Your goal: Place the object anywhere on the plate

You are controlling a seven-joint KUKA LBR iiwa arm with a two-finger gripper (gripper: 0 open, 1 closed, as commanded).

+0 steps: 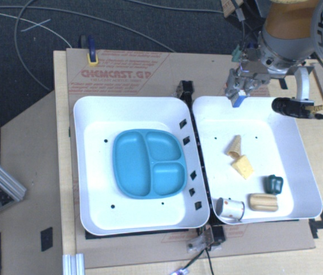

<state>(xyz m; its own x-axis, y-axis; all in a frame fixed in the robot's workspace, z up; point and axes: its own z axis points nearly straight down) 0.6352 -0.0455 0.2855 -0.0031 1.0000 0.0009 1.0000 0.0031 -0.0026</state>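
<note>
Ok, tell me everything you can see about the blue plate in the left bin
The blue plate is a light blue divided dish with rounded corners, looking like smooth plastic. Raised ridges split it into three compartments: one long section along its left side and two smaller ones on the right. It lies flat, right side up, near the middle of the left white bin, turned slightly askew to the bin's walls. Nothing rests in it, and it touches only the bin floor.

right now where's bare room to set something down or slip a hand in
Free: all three compartments of the blue plate, and the right bin's far half below the gripper. Crowded: its near half, with the cheese wedge, cup and bread roll.
</note>
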